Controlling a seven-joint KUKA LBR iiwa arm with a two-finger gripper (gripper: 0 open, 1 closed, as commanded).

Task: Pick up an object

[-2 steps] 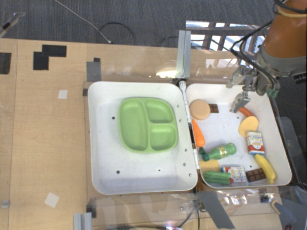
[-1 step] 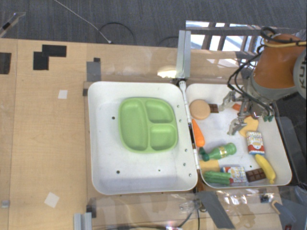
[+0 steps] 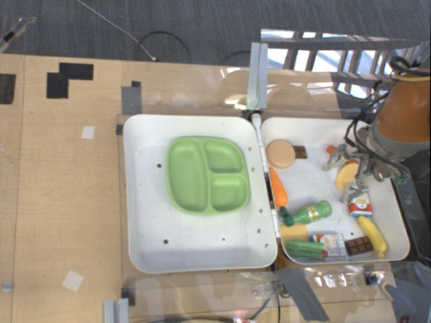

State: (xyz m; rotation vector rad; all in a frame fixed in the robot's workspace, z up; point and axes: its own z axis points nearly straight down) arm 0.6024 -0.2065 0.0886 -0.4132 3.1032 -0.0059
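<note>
Toys [image 3: 316,229] in right bin [image 3: 403,247] — tool [image 3: 355,179] (tips blurred) over yellow piece [image 3: 346,174]

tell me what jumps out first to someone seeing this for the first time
The green divided plate lies alone in the middle of the left bin. The right bin is crowded with toy food: a carrot, a green bottle and a banana. The arm's orange band hangs over its right side, the gripper by a yellow piece.

It looked like a robotics lab: a wooden bench [image 3: 60,200] carried black marker patches [image 3: 67,78] left of two white bins [image 3: 202,258], with cables [image 3: 161,42] trailing over grey carpet behind it.
</note>
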